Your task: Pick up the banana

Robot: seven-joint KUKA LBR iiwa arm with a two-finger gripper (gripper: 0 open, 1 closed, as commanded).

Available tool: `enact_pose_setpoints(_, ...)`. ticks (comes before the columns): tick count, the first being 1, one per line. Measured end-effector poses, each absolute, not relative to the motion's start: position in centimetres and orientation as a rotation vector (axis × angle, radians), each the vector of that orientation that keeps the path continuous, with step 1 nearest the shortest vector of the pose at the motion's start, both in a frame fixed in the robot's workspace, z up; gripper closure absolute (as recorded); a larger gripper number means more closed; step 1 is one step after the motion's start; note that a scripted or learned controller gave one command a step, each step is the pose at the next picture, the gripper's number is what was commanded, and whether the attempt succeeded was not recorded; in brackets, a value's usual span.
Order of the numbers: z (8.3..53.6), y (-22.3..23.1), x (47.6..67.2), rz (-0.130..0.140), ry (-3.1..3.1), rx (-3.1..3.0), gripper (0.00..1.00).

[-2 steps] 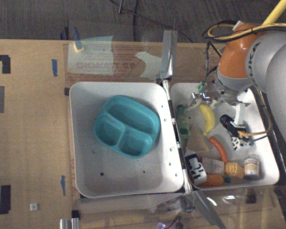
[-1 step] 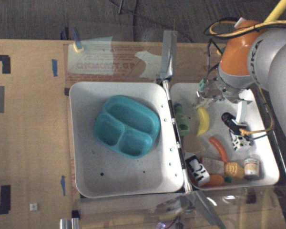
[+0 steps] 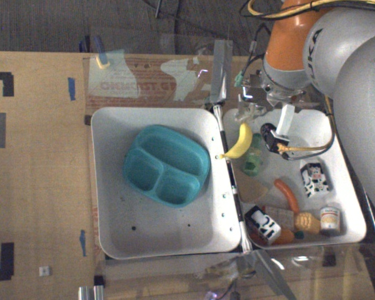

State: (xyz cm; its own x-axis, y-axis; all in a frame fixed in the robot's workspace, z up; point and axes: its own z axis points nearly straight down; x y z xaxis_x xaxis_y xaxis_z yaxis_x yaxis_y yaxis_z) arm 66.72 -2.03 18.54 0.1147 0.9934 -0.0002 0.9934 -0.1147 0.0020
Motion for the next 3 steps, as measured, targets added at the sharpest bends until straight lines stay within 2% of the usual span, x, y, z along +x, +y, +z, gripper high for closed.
enact_pose_setpoints(1,21.7,4.5,65.7,0.003,1.928,2.477,1.0)
enact_pose_setpoints(2,31.1,5.2,66.7,0.005,2.489,1.909,1.0)
enact_pose_setpoints(3,27.7,-1.6,66.7,0.0,2.716,1.576,1.0)
